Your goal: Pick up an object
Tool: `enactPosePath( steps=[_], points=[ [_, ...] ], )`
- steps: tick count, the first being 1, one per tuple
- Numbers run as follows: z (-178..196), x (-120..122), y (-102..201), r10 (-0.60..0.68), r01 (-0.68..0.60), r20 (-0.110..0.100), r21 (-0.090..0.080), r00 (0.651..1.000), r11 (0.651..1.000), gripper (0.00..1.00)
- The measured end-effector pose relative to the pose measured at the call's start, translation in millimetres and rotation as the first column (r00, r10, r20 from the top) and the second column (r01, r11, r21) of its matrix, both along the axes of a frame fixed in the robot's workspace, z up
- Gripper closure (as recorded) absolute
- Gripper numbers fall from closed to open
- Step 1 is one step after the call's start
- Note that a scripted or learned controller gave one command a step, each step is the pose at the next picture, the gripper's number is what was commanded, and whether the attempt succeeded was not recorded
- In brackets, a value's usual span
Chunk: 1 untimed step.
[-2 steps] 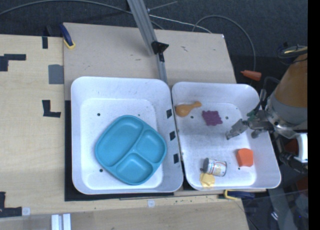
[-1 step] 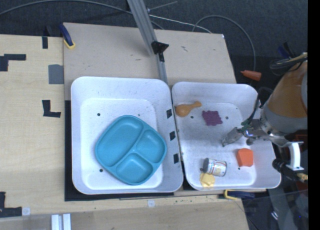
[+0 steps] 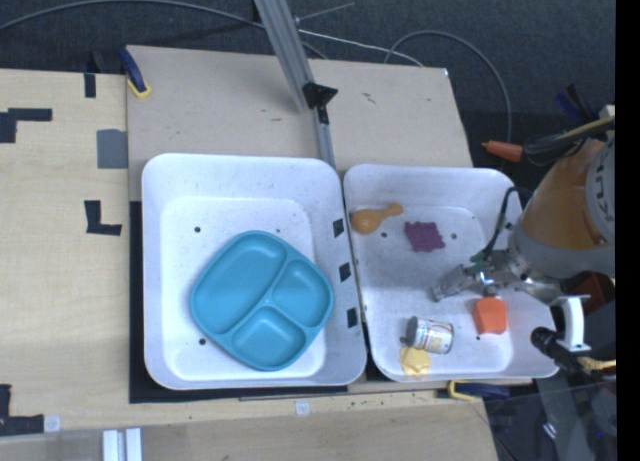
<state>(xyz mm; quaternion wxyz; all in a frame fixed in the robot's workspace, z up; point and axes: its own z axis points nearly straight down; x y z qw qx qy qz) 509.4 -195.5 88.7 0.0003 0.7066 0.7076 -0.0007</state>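
orange block [image 3: 489,316] lies in the right bin [image 3: 400,181], just beside the gripper [image 3: 447,289] on the side toward the near rim and the arm. it is the closest thing to the tool, so i judge it the likely target, though the task does not name one. the gripper hangs low over the bin floor, and from this slanted view i cannot tell how it is set, and nothing shows in it.

other things lie around it. the small can [image 3: 429,334] rests on its side a little nearer the front rim than the gripper, with a yellow piece [image 3: 415,359] touching it or just beside it. farther away from the gripper, toward the back rim, are a purple scrap [image 3: 424,236] and a tan, spoon-shaped thing [image 3: 374,217]. the blue divided plate [image 3: 261,299] sits well apart in the left bin [image 3: 160,249].

to do this step well, i think the gripper should move sideways until it is centred over the block, come straight down with one finger on each flat side, and close only when low enough. the block stands near the bin wall, so the outer finger needs room there.
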Motion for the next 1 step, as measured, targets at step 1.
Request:
enactPosePath(
  steps=[1],
  points=[
    [10.8,0.4,0.8,0.002,-0.002,0.001,0.001,1.000,1.000,1.00]
  ],
)
